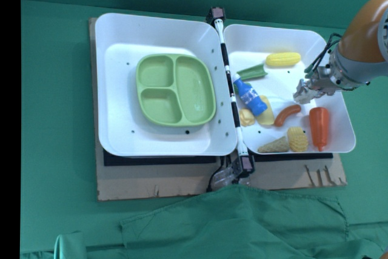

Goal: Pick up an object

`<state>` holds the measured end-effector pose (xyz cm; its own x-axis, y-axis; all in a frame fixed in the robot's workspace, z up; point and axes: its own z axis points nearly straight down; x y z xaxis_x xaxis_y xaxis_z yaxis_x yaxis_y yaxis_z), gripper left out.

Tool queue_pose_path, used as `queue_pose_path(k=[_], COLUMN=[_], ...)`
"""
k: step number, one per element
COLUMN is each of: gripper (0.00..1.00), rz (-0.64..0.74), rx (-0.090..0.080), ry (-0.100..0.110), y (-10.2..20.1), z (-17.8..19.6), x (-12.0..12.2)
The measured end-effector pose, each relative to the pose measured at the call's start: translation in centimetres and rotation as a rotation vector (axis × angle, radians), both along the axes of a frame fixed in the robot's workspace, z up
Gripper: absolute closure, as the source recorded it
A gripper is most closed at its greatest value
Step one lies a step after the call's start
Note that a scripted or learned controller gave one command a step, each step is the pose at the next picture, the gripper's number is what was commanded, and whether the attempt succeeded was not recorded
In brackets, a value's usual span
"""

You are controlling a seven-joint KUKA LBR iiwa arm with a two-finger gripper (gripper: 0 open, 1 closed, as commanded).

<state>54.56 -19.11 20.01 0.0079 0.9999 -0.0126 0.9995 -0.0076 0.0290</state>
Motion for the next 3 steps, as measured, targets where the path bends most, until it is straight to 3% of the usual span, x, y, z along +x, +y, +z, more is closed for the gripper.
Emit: queue_pose_path(k=[1, 2, 3], gripper=[1.0, 0.0, 0.0], rz=[0.009, 0.005, 0.008], rx=[0.007, 0.009, 0.009], ry=[0.014, 0.024, 0.025], y=[0.5, 0.4, 3.2], z=[7.5, 7.1, -1.8], x=[7.5, 7.1, 11.1])
